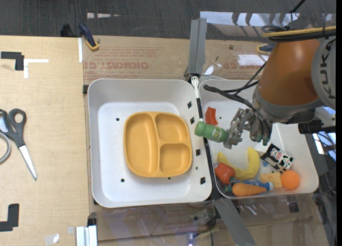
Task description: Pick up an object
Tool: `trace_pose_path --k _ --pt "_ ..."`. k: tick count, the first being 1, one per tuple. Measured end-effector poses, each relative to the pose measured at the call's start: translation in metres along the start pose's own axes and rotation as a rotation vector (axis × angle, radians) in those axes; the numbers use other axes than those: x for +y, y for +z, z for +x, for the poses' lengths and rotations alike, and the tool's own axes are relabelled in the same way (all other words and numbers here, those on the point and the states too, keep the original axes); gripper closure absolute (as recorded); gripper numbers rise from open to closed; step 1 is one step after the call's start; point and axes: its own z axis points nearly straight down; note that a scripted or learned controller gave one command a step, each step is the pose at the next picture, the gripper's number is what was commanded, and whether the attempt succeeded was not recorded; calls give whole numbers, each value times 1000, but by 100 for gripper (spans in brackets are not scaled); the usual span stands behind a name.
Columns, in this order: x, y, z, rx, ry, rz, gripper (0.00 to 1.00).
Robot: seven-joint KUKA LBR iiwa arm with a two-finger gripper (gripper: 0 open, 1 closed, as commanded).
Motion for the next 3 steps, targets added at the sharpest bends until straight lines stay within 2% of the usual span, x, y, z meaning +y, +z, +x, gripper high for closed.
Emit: trace_pose_path --k 1,2,3 --pt "-63 -96 -55 -1 -98 0 100" --pt "-67 71 -63 1 197 0 100" --pt "-67 70 -63 1 197 0 0"
